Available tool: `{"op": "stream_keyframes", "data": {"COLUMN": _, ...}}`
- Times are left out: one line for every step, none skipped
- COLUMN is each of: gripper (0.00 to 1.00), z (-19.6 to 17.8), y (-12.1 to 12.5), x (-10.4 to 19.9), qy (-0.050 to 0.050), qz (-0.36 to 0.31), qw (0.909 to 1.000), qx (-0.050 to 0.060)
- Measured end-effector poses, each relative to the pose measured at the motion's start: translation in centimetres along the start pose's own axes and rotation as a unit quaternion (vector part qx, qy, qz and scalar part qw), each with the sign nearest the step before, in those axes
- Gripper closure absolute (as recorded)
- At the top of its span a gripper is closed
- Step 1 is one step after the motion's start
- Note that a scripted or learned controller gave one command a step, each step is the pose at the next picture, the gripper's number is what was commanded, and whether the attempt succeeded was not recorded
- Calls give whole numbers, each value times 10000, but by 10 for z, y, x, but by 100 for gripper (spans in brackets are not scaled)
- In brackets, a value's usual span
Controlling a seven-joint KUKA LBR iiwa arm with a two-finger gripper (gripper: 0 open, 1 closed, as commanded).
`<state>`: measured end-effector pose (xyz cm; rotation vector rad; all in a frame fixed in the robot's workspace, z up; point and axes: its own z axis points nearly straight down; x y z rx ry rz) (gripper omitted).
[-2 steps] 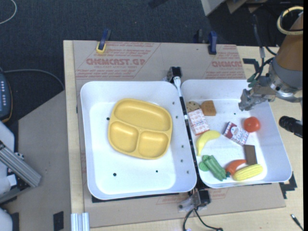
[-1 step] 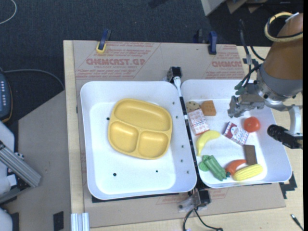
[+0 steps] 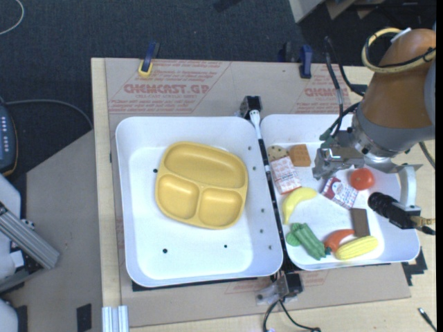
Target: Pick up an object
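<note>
Fingers hover over the right bin, above a red-white packet.

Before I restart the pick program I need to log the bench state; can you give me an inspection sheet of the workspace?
Surface: brown board bearing two shallow white bins side by side.
Job's things: right white bin holds a yellow toy banana, red tomato-like ball, green pod-shaped toy, yellow corn cob toy, tan cracker square and red-and-white packet.
Clutter: yellow three-compartment plastic plate in the left white bin.
Hand: hand low over the right bin; finger state unclear.
Cables: black cables along the arm.
Surroundings: dark carpet.
</note>
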<state>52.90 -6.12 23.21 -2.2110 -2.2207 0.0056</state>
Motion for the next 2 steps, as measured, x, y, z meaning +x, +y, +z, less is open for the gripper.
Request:
{"op": "stream_keyframes", "data": {"gripper": 100, "z": -1, "y": -21, "x": 51, "qy": -4, "qz": -7, "qw": 10000, "qx": 2}}
{"op": "stream_keyframes", "data": {"gripper": 100, "z": 21, "y": -28, "x": 51, "qy": -11, "qz": 24, "qw": 10000, "qx": 7}}
